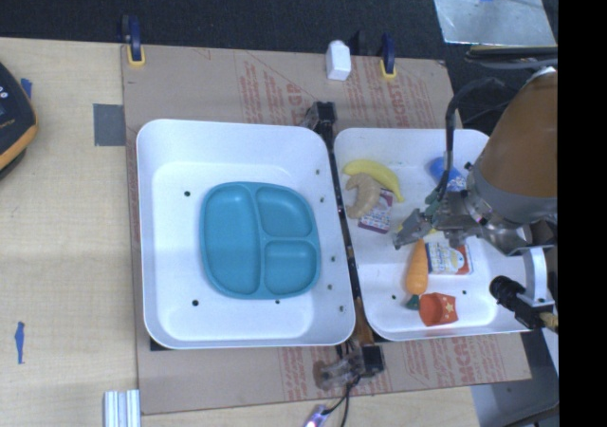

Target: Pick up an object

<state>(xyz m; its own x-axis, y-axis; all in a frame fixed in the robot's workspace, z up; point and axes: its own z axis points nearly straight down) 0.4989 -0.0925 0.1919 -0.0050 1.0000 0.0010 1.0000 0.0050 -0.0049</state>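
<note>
The tool hovers over the right bin, above the carrot; its opening cannot be determined.

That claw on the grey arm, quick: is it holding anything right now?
Gripper: cannot be told; it sits low in the right white bin, just above the orange toy carrot, with nothing seen in its grasp.

Faint red print runs in columns over the cardboard under the bins and small packets in the right bin bear labels, yet all of it is too blurred to read.
</note>
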